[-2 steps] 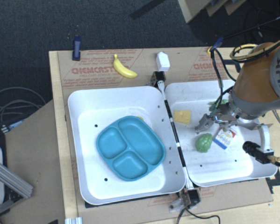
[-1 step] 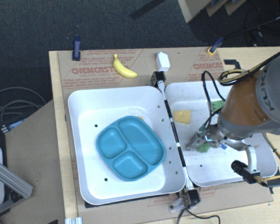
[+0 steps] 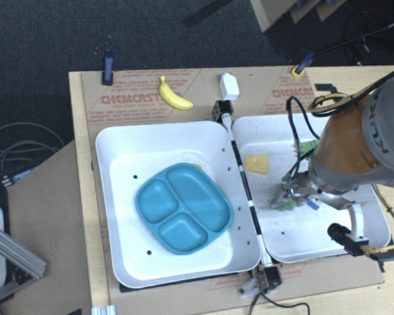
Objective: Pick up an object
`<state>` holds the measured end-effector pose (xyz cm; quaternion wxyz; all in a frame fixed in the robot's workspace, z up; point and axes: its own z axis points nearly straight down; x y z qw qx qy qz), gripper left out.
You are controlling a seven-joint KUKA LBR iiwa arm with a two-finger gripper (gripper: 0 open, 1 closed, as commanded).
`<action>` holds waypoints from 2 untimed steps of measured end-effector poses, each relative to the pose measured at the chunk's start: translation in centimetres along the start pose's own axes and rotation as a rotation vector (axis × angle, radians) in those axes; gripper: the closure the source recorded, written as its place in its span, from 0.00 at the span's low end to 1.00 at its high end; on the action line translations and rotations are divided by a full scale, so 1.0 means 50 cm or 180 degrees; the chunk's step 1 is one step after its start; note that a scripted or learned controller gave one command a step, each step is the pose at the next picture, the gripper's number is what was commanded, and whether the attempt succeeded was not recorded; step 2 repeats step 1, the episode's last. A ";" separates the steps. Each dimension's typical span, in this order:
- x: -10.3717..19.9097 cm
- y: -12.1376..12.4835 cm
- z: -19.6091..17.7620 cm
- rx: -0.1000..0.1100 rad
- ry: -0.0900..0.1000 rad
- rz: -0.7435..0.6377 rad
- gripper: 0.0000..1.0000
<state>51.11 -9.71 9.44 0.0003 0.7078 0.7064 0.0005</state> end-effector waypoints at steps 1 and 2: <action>0.135 0.007 -0.181 0.0002 0.0002 -0.0010 1.00; 0.135 0.007 -0.181 0.0002 0.0002 -0.0010 1.00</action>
